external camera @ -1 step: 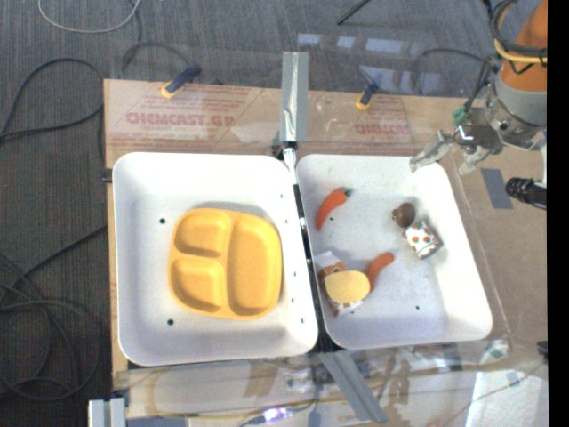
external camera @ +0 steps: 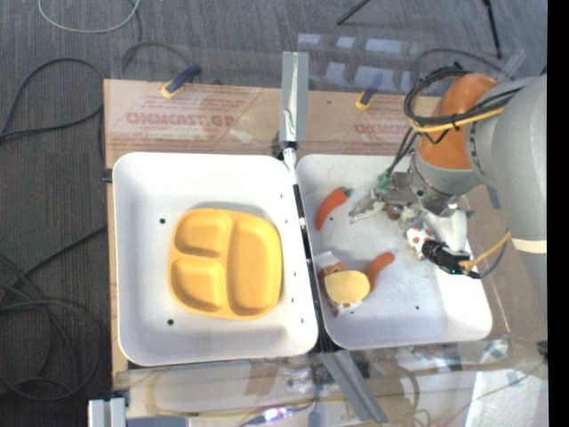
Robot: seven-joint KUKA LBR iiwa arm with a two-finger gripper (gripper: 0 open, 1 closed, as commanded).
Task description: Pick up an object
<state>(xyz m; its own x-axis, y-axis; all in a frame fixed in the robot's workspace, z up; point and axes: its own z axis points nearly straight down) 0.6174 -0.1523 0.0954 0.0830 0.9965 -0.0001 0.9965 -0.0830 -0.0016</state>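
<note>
The hand (external camera: 373, 205) hovers low in the right bin (external camera: 462, 323), just right of the orange carrot (external camera: 332, 205); whether it is wide or narrow I cannot tell. To grasp well, it should centre over the carrot, then descend straight, clear of the bin's left wall.
</note>
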